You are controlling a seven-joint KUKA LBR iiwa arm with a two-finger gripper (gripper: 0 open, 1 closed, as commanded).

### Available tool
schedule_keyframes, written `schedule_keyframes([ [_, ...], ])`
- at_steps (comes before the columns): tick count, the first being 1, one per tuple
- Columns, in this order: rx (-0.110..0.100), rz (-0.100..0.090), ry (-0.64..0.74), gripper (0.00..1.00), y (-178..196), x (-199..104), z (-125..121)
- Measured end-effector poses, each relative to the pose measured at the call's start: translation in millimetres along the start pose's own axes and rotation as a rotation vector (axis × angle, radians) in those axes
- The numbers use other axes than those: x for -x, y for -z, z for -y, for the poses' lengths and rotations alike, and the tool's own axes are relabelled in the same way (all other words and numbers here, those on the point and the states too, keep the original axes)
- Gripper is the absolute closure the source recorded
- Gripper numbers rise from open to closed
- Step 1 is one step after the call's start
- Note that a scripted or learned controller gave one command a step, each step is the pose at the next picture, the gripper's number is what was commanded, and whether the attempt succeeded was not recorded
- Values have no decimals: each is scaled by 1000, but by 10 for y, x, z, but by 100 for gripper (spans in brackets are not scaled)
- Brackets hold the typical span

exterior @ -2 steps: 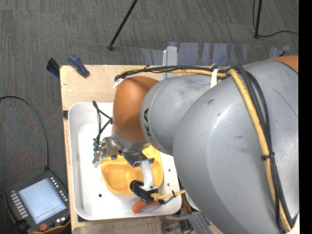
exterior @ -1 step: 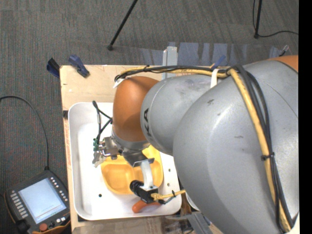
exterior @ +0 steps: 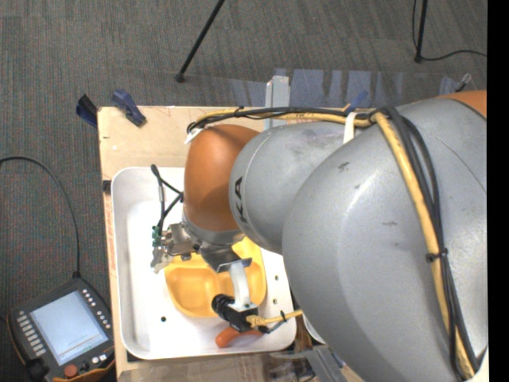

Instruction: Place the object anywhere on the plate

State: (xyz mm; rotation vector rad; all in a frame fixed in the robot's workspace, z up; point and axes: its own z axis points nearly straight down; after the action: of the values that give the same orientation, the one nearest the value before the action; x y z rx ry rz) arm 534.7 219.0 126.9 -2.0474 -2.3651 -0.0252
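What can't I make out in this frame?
Camera view:
1. Second bin: hidden beneath the arm.
2. Yellow plate: right part covered by the arm.
3. Orange object at the near wall of the white bin: partly covered, too small to identify.

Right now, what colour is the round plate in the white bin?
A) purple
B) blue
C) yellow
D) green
C: the round plastic plate lying in the shallow white bin is yellow, partly hidden under the grey robot arm.
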Motion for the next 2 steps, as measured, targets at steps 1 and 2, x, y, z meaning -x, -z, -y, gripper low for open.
schedule_keyframes([
  [1,0,0,0,0,0,0,0],
  [2,0,0,0,0,0,0,0],
])
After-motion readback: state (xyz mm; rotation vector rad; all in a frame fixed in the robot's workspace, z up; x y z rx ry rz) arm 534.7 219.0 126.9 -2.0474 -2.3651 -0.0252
